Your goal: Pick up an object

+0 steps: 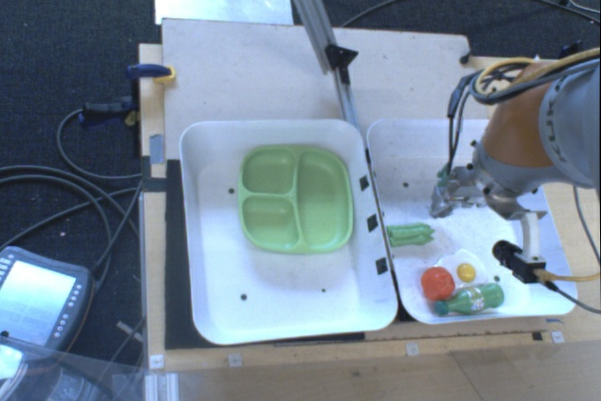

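Camera view is showing us a pick not yet made: our gripper (445, 199) is hovering over the right white bin (406, 146), gripping nothing we can see. We cannot tell its state. Below it are lying a green pea pod (409, 235), red tomato (437, 283), fried egg (465, 270) and green plastic bottle (470, 299). Left white bin (211, 202) is holding a green divided plate (296, 199).

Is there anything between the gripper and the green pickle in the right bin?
Nothing visible. The gripper hangs above bare bin floor, up and right of the pickle. The tomato, egg and bottle lie nearer the camera, off that path.
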Robot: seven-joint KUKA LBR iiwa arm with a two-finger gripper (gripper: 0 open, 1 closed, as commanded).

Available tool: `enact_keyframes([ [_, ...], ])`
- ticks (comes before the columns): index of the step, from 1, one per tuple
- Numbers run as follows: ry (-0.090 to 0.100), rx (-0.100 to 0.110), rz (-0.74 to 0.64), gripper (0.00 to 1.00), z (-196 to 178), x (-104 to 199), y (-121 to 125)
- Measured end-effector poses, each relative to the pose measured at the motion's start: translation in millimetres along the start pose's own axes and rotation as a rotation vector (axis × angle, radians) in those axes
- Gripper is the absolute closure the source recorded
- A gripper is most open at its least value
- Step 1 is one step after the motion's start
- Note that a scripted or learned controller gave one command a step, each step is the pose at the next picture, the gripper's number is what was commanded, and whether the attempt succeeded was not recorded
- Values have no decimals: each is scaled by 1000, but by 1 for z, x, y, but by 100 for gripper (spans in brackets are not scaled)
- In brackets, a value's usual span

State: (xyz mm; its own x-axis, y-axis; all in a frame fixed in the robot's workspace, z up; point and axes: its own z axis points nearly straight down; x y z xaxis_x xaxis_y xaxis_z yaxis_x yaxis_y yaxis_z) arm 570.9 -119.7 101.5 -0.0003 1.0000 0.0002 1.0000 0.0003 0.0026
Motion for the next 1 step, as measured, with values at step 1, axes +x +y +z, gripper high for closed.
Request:
enact_keyframes([
  [1,0,-2,-4,100,-45,2,-3],
])
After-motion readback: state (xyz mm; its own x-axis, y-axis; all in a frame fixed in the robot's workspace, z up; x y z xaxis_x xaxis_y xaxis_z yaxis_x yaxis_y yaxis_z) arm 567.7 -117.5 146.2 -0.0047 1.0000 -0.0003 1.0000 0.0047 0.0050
